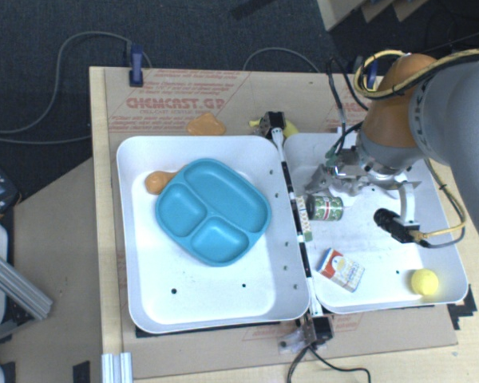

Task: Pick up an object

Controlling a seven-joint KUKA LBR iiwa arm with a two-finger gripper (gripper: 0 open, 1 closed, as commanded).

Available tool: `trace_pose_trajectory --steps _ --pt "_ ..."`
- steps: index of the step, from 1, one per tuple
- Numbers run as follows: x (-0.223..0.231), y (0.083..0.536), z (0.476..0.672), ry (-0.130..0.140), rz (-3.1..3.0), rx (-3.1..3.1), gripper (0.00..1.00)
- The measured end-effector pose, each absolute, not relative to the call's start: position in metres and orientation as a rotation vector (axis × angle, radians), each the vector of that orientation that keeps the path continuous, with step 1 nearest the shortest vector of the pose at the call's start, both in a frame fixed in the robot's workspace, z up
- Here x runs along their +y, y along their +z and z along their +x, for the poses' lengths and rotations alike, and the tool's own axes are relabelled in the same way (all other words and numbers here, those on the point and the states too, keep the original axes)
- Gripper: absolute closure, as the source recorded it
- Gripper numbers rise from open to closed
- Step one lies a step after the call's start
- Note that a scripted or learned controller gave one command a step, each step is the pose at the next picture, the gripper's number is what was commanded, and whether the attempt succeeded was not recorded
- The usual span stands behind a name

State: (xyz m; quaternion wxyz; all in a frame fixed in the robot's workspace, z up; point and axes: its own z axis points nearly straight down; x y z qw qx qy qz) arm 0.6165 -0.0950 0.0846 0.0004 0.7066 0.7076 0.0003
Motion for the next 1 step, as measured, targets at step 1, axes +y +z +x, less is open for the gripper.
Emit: trace_pose_trajectory --steps 1 --pt "-0.0967 0.085 0.6442 0.003 2.217 2.22 0.0"
